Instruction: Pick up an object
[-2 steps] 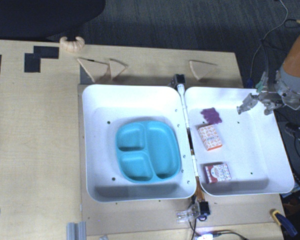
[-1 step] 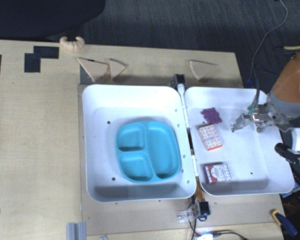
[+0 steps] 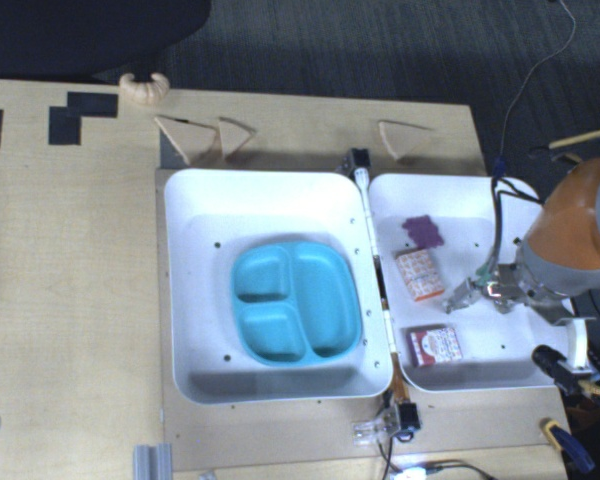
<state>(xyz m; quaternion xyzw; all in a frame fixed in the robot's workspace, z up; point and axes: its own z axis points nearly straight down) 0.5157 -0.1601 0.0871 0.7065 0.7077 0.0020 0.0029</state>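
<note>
Altogether three small items lie in the right bin (image 3: pixel 480 376): one purple piece (image 3: pixel 423 231) at twelve o'clock, one pale packet (image 3: pixel 420 273) centrally, one red packet (image 3: pixel 435 345) at six; lettering is unreadable. One blue divided tray (image 3: pixel 295 302) fills the left bin (image 3: pixel 195 268). Whether the gripper (image 3: pixel 470 296) is spread, I cannot tell.

Gripper (image 3: pixel 467 295) – right bin (image 3: pixel 480 204) – beside packets (image 3: pixel 420 273)

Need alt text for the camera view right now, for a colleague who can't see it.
The gripper hangs over the right bin, near a light patterned packet, a purple piece and a dark red packet. The left bin holds a blue divided tray.
</note>
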